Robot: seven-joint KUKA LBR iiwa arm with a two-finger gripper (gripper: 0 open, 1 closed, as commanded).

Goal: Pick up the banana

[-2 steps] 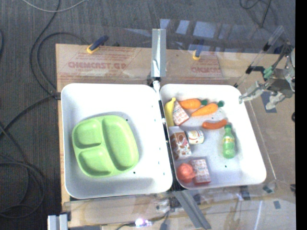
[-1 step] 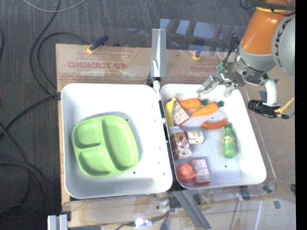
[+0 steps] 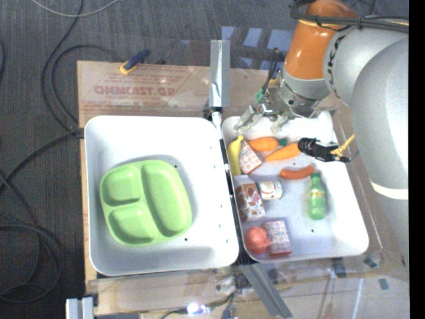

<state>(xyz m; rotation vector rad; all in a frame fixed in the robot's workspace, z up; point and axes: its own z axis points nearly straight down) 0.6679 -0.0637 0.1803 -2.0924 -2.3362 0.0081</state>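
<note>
The banana (image 3: 234, 155) is yellow and lies along the left wall of the right bin (image 3: 345, 238), near its far end, partly covered by a small red and white carton (image 3: 250, 157). My gripper (image 3: 261, 119) hangs over the far left corner of that bin, just up and to the right of the banana. Its fingers are spread open and nothing sits between them.
Two carrots (image 3: 263, 143) (image 3: 284, 153), a red pepper (image 3: 297, 173), a green bottle (image 3: 317, 197), a printed can (image 3: 249, 202), a red fruit (image 3: 257, 238) and a pink box (image 3: 278, 236) crowd the right bin. The left bin (image 3: 106, 135) holds a green divided plate (image 3: 146, 201).
</note>
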